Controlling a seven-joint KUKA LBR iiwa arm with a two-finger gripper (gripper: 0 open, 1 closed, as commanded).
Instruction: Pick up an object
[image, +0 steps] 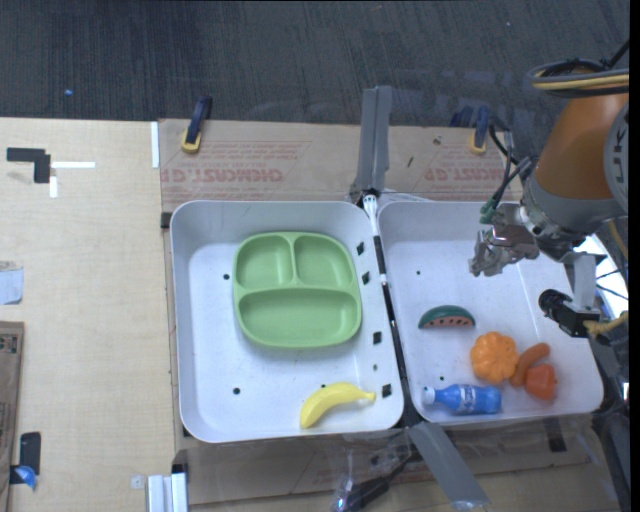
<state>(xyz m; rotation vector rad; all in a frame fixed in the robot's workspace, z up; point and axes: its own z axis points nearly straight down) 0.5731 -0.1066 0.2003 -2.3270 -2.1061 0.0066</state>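
Two shallow white bins with rounded corners and smooth, slightly speckled floors sit side by side on the pale wood-grain desk (80, 300), over a sheet of brown printed cardboard (270, 160). The left bin (190, 330) carries one matte green plate (297, 289), rounded-square and split into three compartments, and one smooth yellow toy banana (335, 403) lying near the front wall. The right bin (420, 250) holds five things: one watermelon slice (446, 319) with a green rind, one ribbed orange pumpkin-like toy (494, 356), one orange carrot (530, 358) touching a red toy (541, 381), and one clear bottle (464, 399) with a blue label lying on its side. The grey metal end effector (492, 256) hangs over the back of the right bin, above the watermelon slice and apart from it; how far it is open cannot be told, and nothing is seen in its grip.
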